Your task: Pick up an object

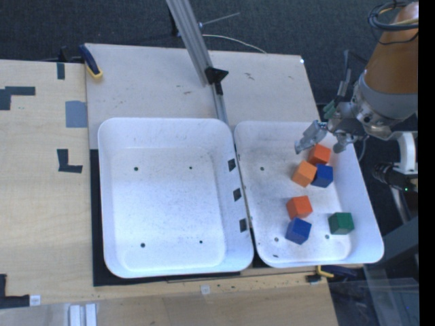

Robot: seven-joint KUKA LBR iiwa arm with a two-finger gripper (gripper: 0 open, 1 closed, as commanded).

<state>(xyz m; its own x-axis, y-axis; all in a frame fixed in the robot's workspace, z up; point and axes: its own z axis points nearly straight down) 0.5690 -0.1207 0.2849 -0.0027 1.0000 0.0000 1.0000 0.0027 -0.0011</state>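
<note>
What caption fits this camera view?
Pincer hovering over six blocks in the right bin.

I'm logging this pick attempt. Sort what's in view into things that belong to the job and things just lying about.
Job:
gripper
right bin
three orange cubes
two blue cubes
green cube

Lying about:
left bin
metal rail
blue-and-yellow clamp
tape marks

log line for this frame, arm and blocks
end effector: over right bin, fingers spread, nothing held | nearest: orange block just below | blocks: three orange, two blue, one green, all in right bin
</note>
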